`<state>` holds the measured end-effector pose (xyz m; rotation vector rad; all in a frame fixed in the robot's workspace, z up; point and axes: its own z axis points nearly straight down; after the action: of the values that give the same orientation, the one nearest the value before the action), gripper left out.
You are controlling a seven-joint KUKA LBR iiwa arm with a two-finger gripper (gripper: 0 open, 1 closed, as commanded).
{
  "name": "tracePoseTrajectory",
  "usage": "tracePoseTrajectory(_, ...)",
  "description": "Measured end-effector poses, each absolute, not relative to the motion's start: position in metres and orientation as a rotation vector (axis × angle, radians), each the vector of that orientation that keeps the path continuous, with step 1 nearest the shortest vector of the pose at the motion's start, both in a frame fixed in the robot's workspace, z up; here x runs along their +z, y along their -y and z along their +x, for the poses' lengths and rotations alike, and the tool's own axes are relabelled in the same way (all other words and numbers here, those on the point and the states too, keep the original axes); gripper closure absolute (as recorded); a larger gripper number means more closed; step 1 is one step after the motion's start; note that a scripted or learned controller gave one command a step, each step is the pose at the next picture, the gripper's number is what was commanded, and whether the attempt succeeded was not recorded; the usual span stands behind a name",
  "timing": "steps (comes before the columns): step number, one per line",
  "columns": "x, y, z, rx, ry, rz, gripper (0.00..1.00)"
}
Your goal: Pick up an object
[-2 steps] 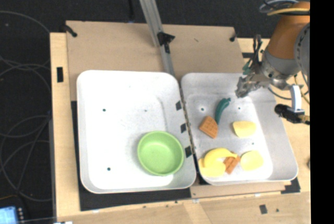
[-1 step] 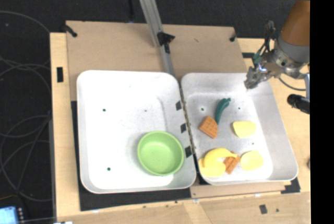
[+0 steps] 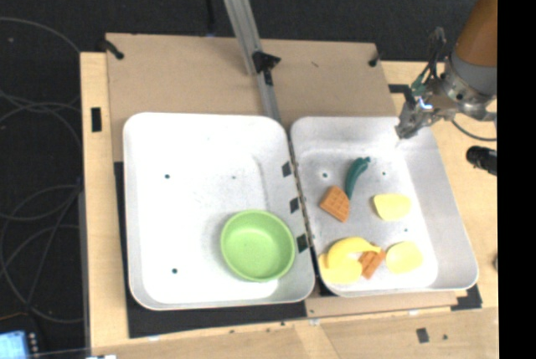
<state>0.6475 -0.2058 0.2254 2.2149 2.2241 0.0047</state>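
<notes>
My gripper [image 3: 409, 125] hangs over the far right corner of the right bin [image 3: 435, 182], at the end of the grey arm with its orange band. Nothing shows beneath it. In that bin lie a dark green pepper-like piece [image 3: 358, 174], an orange waffle-shaped piece [image 3: 335, 203], a pale yellow piece [image 3: 391, 206], a larger yellow piece [image 3: 345, 258], a small orange piece [image 3: 370, 264] and another yellow piece [image 3: 404, 258]. All of them lie nearer the camera than the gripper and apart from it.
The left bin [image 3: 193, 156] holds a green bowl [image 3: 257, 244] near its front right corner. A metal pole [image 3: 239, 10] rises from the back of the bench between the bins. Cables lie on the dark floor at left.
</notes>
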Motion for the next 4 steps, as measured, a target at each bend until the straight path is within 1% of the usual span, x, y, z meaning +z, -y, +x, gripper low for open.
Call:
tracePoseTrajectory(1, 0.235, 0.156, 0.658, 0.005, -2.228, 2.211, 1.00)
tracePoseTrajectory(2, 0.247, 0.105, 0.663, 0.006, -2.228, 2.211, 1.00)
tracePoseTrajectory(3, 0.256, 0.054, 0.667, 0.006, -2.229, 2.212, 1.00)
tracePoseTrajectory(4, 0.263, -0.001, 0.665, 0.006, -2.229, 2.211, 1.00)
